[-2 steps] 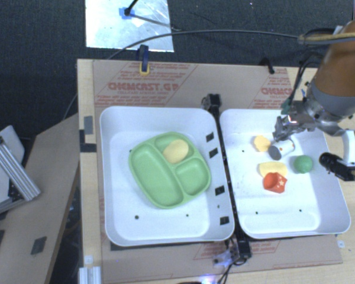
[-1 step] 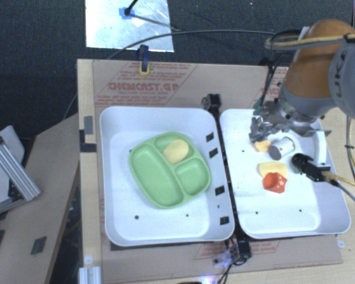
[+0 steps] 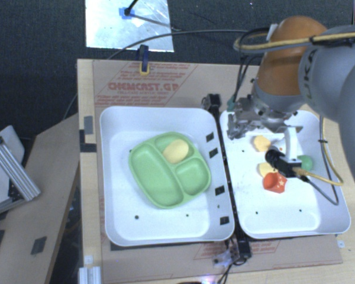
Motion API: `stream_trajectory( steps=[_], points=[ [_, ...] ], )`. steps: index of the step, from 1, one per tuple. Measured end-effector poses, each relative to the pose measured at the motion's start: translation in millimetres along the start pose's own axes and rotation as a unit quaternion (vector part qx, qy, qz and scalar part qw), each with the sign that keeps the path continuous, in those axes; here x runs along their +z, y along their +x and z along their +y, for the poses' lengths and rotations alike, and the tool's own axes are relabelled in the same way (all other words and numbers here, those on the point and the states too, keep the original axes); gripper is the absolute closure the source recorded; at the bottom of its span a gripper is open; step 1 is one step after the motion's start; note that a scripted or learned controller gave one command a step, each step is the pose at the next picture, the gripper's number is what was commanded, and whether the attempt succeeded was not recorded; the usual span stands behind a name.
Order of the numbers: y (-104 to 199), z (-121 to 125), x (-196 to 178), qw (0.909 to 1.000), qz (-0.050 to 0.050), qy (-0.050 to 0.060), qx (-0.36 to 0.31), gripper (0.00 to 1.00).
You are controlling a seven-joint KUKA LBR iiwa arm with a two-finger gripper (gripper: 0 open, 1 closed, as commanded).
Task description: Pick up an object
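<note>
Two white bins side by side, seen from above at a slant. The left bin (image 3: 118, 218) holds a green divided tray (image 3: 160, 179) with a pale yellow piece (image 3: 176, 151) in its upper compartment. The right bin (image 3: 284, 218) holds the loose objects: a yellow piece (image 3: 261, 142), a second yellow piece (image 3: 265, 169), a red object (image 3: 274, 183) and a small green object (image 3: 306, 162). The gripper (image 3: 244, 125) hangs low over the upper left corner of the right bin, beneath the orange-banded wrist (wrist body and cabling mask its working end), so the state of the jaws cannot be told here.

Likely risk: the gripper sits close to the divider between the bins, so a straight descent may meet bare floor or the wall. The nearest candidate, the upper yellow piece, lies just beside the gripper, toward the lower right, apparently outside the jaws; the red object lies farther down the bin.
</note>
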State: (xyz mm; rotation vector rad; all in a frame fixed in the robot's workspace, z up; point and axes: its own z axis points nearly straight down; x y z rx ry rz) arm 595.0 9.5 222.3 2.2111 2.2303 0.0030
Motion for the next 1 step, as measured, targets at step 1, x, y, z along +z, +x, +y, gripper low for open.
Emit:
stream_trajectory(
  steps=[1],
  points=[
    [52.1,-0.3,0.7,1.0000,0.000,0.000,0.000,1.00]
  ],
)
